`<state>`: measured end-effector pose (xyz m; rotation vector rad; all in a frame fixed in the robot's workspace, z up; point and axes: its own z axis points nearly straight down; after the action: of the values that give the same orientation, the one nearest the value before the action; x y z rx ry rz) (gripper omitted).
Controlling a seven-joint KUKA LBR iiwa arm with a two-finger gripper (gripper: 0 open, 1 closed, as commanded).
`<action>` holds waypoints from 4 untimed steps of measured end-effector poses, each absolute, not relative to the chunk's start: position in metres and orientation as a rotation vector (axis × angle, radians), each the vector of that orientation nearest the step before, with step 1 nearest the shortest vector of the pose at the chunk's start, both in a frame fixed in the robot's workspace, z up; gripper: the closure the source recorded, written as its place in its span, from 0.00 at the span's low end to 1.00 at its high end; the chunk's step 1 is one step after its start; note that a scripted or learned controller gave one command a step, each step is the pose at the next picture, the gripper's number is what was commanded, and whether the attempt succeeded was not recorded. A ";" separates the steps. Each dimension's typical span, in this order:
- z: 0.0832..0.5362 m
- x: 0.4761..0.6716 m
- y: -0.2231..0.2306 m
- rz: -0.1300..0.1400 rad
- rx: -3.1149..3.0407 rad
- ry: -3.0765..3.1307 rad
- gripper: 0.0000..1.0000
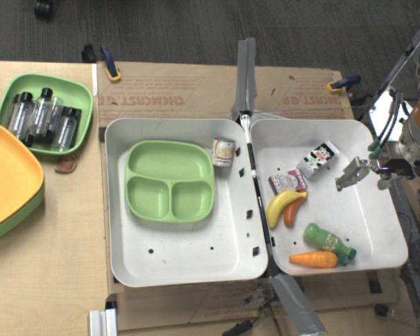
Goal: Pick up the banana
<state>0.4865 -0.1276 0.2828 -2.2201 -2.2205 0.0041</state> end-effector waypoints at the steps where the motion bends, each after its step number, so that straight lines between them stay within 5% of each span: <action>1: 0.250 0.477 -0.172 0.004 -2.268 -2.169 0.00; 2: 0.261 0.558 -0.187 0.004 -2.400 -2.026 0.00; 3: 0.227 0.495 -0.158 0.005 -2.543 -1.840 0.00; 4: 0.091 0.477 -0.178 0.003 -2.490 -1.911 0.00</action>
<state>0.4766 -0.1781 0.0908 -2.4903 -1.9110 0.0026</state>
